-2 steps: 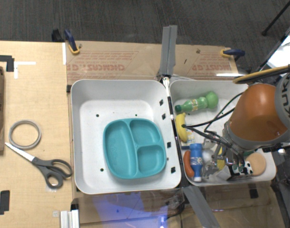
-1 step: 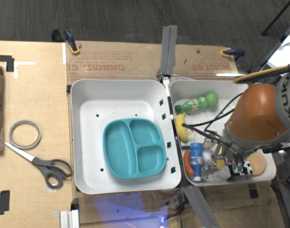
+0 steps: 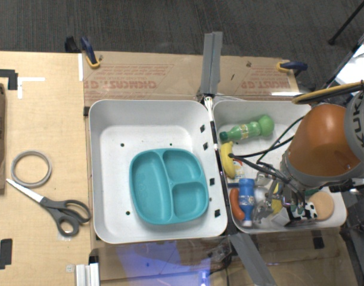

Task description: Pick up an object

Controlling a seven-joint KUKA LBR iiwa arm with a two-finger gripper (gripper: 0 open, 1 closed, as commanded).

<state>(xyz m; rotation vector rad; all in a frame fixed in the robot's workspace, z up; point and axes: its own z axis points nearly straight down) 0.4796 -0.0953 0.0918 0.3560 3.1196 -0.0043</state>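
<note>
End effector (image 3: 276,202) low in right bin (image 3: 333,224), at 3 o'clock from blue bottle (image 3: 246,196); opening and grasp cannot tell. Teal plate (image 3: 168,185) in left bin (image 3: 104,159).

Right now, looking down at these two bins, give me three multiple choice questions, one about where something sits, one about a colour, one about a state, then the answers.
1. Where does the divided plate lie?
A. In the left bin
B. In the right bin
C. On the bench beside the scissors

2. What colour is the bottle at the far end of the right bin?
A. Red
B. Green
C. Blue

3. Where is the gripper?
A. Raised over the left bin
B. Parked off the bench
C. Low in the right bin, among the objects

Answers: 1 A, the teal plate lies on the left bin's floor. 2 B, its body and round cap are green. 3 C, the arm reaches in from the right and its gripper sits among the clutter in the right bin.
</note>
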